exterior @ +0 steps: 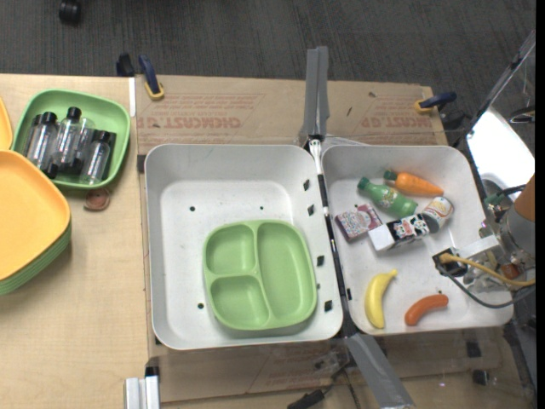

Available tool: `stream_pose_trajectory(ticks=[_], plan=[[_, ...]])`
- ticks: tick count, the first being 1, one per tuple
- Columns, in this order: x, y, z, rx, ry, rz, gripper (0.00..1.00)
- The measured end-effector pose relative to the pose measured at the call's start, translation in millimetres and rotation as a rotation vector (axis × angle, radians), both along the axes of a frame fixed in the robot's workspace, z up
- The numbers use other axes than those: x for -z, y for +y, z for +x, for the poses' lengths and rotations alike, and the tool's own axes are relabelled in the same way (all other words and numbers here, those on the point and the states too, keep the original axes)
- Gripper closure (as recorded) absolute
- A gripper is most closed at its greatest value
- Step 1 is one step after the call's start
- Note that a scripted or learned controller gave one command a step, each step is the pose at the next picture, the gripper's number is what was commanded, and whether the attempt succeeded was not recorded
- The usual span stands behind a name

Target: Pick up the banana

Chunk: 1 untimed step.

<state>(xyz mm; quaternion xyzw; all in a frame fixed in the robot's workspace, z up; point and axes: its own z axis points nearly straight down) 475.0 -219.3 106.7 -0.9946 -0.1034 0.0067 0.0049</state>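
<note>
Jaws: you can't tell from this view whether they're spread or closed. The wrist end of the arm (518,228) sits at the right rim of the right bin (464,162) and the tip is too cluttered to read. Nothing visibly pinched. Nearest item to it is an orange-red sausage-shaped piece (425,308) lying near the bin's front right corner. Your banana (377,298) is just left of that, near the front wall of the right bin. It lies flat on the floor, roughly front-to-back, touching nothing, and is well apart from the arm. Behind it there's a cluster mid-bin: a black-and-white carton (402,231), a small maroon packet (358,222) beside it on the left, and a small can (437,211) on the carton's right end. Further back are a green bottle (387,196) and a carrot (415,182), close together. The left bin (170,228) holds a green divided tray (258,275). Out on the table (111,313), far left, you've got a green dish (111,118) of dark-capped bottles (68,143) and a stack of orange plates (30,228).
</note>
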Motion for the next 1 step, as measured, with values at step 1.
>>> stream_pose_trajectory(ticks=[1], plan=[[16.1,-0.7,1.8,0.006,-0.009,-0.003,1.00]])
